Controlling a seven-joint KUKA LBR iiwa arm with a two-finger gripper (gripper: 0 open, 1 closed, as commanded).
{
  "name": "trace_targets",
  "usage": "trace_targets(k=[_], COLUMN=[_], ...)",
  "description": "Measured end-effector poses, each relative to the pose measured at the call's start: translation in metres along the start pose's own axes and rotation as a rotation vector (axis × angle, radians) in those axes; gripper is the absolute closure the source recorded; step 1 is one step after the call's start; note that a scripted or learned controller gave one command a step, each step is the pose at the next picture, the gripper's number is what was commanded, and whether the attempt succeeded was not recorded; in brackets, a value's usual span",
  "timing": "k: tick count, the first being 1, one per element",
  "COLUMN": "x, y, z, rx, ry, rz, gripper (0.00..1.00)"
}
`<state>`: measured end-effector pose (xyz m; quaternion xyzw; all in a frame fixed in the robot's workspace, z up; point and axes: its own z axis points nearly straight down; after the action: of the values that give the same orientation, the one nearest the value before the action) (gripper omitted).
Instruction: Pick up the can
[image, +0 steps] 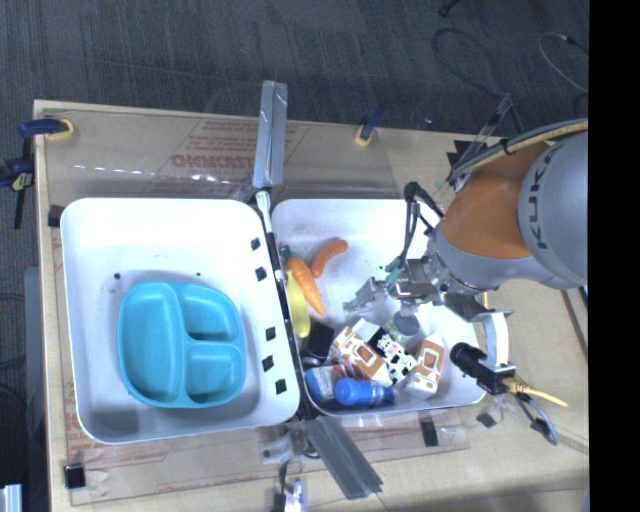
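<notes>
Two white bins sit side by side on the bench. The left bin (90, 330) holds a blue divided tray (183, 342), lying flat at centre-left of the frame. The right bin (350, 215) is crowded toward its lower edge: a carrot (307, 285) and a second orange piece (328, 254) lie near the divider, a yellow item (298, 310) just below them, then several patterned cartons (385, 358) and a blue bottle (352, 392) on its side at the bottom. The arm (520, 215) reaches in from the right of the frame; its gripper (400, 290) hangs over the middle of the right bin, above the cartons. Whether it is parted or closed cannot be told from this slant, and nothing is visibly clamped in it. The can: a small grey cylindrical shape (405, 325) just below the gripper, beside the cartons, is the likeliest candidate, but it is too small and too shadowed to be sure. Judgement: the task stands at the approach stage; the pick is not shown as done, and grasp and lift are left.
</notes>
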<state>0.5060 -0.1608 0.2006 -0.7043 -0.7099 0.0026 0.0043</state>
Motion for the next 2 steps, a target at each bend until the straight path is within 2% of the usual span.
trace_targets(k=[1, 2], x=[-0.049, -0.049], y=[0.011, 0.018], z=[-0.009, 0.012], rx=[-0.004, 0.000], ry=[-0.001, 0.000], rz=[0.013, -0.001], gripper=[0.00, 0.00])
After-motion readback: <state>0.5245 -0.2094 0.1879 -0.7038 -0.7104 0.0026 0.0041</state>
